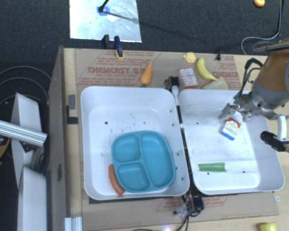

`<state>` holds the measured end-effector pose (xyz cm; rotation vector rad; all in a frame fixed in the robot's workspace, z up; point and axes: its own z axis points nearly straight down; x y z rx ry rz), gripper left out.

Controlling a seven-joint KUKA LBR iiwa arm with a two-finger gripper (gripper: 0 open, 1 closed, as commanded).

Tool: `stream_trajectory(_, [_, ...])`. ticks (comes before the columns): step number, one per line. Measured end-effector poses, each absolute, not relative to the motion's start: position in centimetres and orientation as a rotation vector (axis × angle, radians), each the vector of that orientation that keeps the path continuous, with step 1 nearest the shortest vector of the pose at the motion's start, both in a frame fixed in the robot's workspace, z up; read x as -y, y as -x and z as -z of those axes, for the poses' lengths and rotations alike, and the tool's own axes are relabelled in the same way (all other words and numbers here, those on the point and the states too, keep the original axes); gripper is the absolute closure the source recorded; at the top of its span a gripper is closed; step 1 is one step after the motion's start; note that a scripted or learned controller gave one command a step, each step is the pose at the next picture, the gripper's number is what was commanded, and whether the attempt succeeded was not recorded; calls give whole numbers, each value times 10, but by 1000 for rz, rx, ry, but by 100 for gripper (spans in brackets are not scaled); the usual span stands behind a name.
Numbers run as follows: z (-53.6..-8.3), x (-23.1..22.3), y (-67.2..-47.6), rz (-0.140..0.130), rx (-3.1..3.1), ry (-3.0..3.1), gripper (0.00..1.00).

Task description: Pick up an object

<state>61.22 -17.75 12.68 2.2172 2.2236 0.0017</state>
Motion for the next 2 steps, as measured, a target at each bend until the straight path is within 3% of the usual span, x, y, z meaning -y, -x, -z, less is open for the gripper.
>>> stream_trajectory(1, [-137,179,-614,-5,-2222,-2213,100])
stream_trajectory(2, [-147,179,-615,-8,-2222,-2210,100])
